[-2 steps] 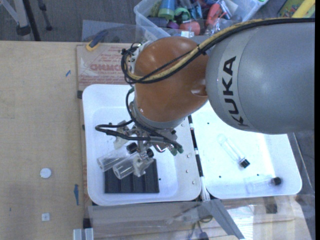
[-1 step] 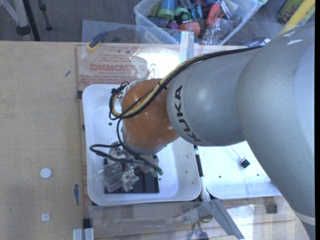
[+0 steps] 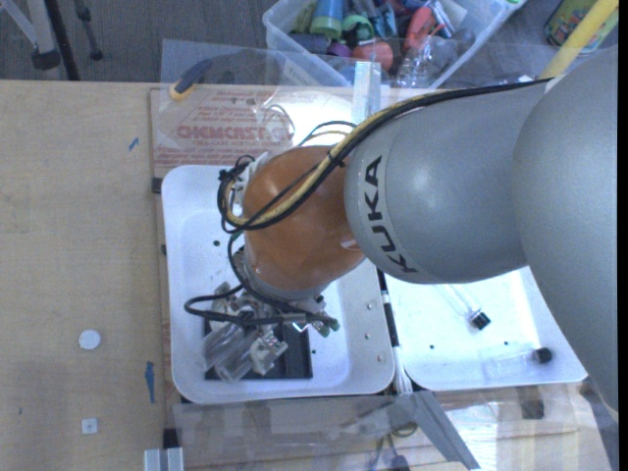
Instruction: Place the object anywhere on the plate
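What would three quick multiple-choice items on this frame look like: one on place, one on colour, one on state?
1. Over which bin is the gripper?
A. left bin
B. right bin
C. neither

2. What colour is the band above the wrist?
A. blue
B. orange
C. green

3. How does the small black object in the right bin lie?
A. between the fingers
B. loose on the bin floor
C. stacked on a plate

Key: 1 A, the gripper sits low over the left bin. 2 B, the band reads orange. 3 B, it lies alone, apart from the arm.
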